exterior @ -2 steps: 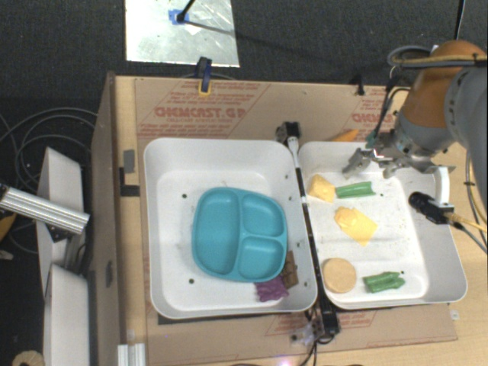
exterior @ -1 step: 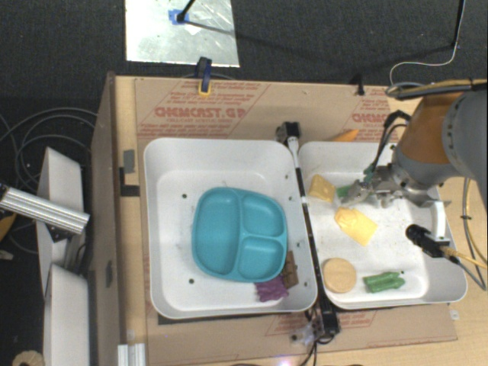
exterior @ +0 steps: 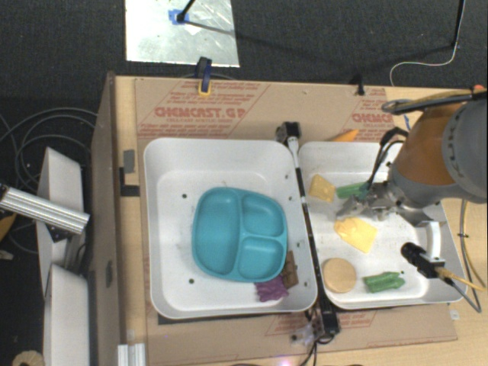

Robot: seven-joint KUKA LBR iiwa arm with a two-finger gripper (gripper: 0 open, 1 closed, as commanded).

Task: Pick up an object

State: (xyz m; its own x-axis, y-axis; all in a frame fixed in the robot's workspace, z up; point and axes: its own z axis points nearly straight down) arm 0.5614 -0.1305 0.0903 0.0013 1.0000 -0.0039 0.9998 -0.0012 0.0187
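Gripper (exterior: 370, 203) is down low in the right bin (exterior: 335, 162), tucked in among a crowd. The green piece (exterior: 351, 191) lies right beside it, just to the left in this view. Its long axis runs roughly left to right across the bin, with the right end tipped slightly up-frame and meeting the gripper. From this angle I cannot tell whether the gripper is wide, narrow or holding anything.

It's busy all round. A pale yellow block (exterior: 322, 188) sits just left of the green piece, close to the bin's left wall. A yellow wedge (exterior: 357, 234) lies just below the gripper. Nearer the front rim there's a tan disc (exterior: 340, 274), with a second green piece (exterior: 383, 282) to its right. An orange piece (exterior: 345, 136) rests on the table (exterior: 229, 101), just past the bin's far rim.

Over in the left bin (exterior: 175, 174), a teal divided plate (exterior: 239, 234) takes up the middle. A purple piece (exterior: 268, 290) and a brown piece (exterior: 290, 271) are wedged at its lower right edge, by the wall between the bins.
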